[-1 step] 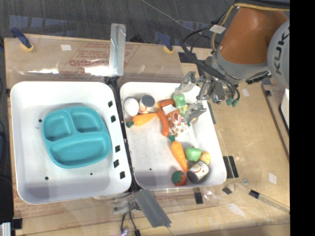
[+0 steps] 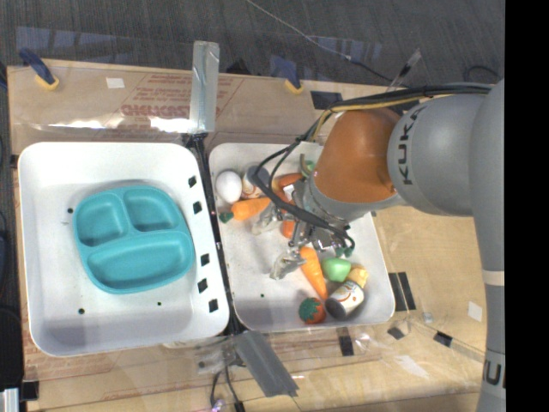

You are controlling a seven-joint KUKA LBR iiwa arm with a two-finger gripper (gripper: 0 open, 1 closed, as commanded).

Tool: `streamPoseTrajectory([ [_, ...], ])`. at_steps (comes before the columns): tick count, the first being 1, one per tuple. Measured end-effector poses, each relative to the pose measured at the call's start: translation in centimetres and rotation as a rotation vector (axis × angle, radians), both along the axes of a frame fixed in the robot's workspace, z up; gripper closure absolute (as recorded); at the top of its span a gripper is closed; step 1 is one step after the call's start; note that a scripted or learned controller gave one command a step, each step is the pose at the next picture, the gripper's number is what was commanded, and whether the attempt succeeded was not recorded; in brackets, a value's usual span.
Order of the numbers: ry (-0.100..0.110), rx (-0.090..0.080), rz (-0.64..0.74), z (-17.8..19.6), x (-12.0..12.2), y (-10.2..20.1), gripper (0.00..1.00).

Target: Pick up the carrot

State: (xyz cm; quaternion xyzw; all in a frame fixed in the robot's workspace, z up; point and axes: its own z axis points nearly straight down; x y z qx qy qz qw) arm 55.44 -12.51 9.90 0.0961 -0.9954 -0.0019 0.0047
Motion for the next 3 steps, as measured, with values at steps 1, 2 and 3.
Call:
streamPoseTrajectory([
  [1,-0.01,-0.002,0.008,1.4,0.4,0.1,1.0],
  [2,-0.024,-0.005,0.061,14.6,1.8,3.1,1.0],
  [3,-0.009,-0.001,0.089,9.2,-6.2,8.0,1.0],
])
